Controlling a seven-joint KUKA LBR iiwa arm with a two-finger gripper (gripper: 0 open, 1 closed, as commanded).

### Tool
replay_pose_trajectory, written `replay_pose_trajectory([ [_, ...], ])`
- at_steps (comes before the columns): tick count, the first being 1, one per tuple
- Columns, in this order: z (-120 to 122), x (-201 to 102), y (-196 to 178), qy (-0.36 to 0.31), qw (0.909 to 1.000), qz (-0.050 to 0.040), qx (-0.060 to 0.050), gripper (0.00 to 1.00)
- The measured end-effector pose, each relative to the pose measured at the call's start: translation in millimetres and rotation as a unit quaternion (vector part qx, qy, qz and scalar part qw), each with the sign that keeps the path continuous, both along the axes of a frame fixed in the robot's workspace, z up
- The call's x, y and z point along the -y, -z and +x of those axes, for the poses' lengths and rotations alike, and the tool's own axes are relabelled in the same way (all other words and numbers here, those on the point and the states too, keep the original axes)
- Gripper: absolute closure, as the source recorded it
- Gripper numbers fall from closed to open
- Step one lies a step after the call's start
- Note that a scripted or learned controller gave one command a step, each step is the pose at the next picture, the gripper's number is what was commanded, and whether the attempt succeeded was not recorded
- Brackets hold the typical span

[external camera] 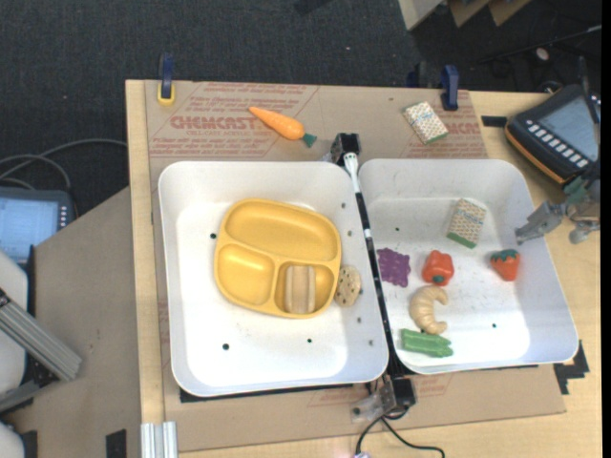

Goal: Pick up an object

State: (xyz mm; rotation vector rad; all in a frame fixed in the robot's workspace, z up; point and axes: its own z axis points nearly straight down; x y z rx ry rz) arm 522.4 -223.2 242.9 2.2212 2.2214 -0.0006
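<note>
My gripper (556, 227) shows as a grey shape at the right rim of the right bin (544, 346), low over the bin's edge. Just below and left of it lies a small red tomato (506, 264). Further left in that bin are a red pepper (438, 267), a purple piece (392, 265), a pale patterned box (466, 220), a tan croissant (429, 308) and a green bean pod (426, 343). Nothing is seen held by the gripper.
The left bin (191, 342) holds a yellow divided plate (272, 241) with a tan piece (300, 288) in one compartment and a cookie (348, 284) beside it. Behind the bins on the cardboard lie a carrot (279, 123) and a second patterned box (426, 121). A black tablet (563, 132) sits at the right.
</note>
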Motion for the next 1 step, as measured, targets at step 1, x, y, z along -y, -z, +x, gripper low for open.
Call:
replay_pose_trajectory([
  [1, 37.7, -1.7, 136.4, -0.002, 1.0000, 0.0027, -0.003, 0.00],
])
